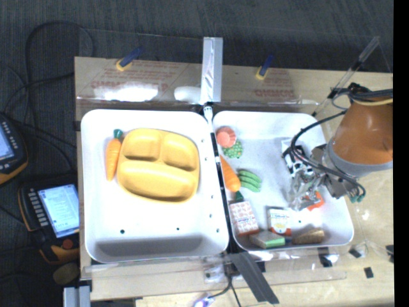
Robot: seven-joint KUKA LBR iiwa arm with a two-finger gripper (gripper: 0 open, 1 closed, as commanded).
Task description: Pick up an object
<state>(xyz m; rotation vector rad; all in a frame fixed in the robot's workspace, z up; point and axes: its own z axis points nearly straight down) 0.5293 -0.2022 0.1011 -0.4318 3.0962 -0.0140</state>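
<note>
Hand (pixel 305 194): low in the right bin (pixel 268 123), towards its right wall, over a small orange-red item (pixel 314 202); how far open, and whether anything is gripped, cannot be told.

Step in hand: by the look of it, the descent or closing stage of a grasp. Next move calls for a firm close on that item, then a straight lift clear of the bin wall.

Right bin contents: one tomato-like piece (pixel 225 136); one green cluster (pixel 234 150); one carrot (pixel 229 176); one green pod (pixel 250 180); two small cartons (pixel 243 217); two bars along the near wall (pixel 267 240).

Left bin (pixel 96 171): one yellow sectioned tray (pixel 158 164); one carrot (pixel 112 157).
</note>
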